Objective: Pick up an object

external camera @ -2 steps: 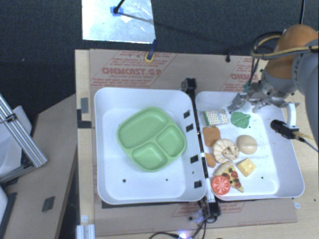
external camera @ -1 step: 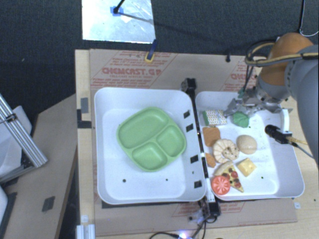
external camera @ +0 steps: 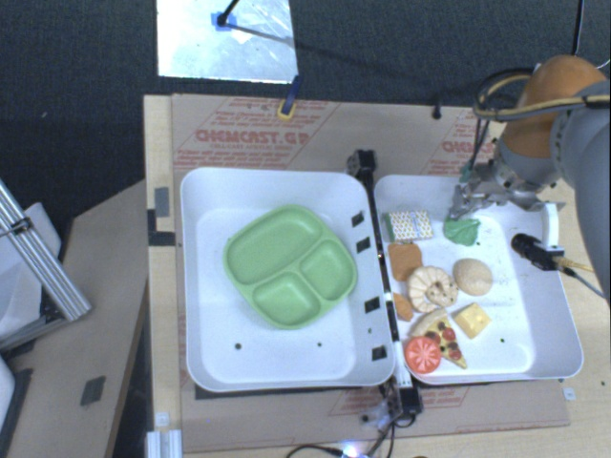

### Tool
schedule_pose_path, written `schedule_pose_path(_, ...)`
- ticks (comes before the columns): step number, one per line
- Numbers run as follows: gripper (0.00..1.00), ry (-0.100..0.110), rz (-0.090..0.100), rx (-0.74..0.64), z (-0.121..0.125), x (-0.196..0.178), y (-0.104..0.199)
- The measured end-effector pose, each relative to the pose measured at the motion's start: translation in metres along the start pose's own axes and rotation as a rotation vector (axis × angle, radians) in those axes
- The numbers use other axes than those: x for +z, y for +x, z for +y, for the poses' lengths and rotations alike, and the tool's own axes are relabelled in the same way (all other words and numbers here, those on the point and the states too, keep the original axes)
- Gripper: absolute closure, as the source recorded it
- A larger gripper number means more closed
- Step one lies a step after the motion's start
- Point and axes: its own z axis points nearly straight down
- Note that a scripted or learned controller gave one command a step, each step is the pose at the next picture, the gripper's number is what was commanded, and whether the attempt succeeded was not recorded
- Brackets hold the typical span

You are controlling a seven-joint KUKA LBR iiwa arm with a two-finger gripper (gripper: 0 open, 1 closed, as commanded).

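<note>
Red print on the cardboard sheet (external camera: 315, 127) under the two bins, upside down from this cam: biggest line at top left approx. "QUICKCAST", w/ smaller red lines above and below it, too small to read. More red print on same sheet at top right by the right bin (external camera: 563, 351), partly hidden, unreadable. Faint red print also on sheet's front strip below the bins, illegible

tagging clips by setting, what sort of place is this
Probably a robotics lab test bench, not a kitchen: a grey arm reaches over two white bins, toy food lies loose in one, a green divided plate in the other.
</note>
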Motion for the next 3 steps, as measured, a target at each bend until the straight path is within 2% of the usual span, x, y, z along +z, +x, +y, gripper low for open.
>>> schedule_pose_path(1,1.0,-0.001,0.001,0.003,0.008,-0.064,-0.003)
schedule_pose_path(2,1.0,0.001,0.002,0.002,0.01,-0.108,0.001)
schedule_pose_path(3,1.0,0.003,0.002,0.002,0.011,-0.129,0.001)
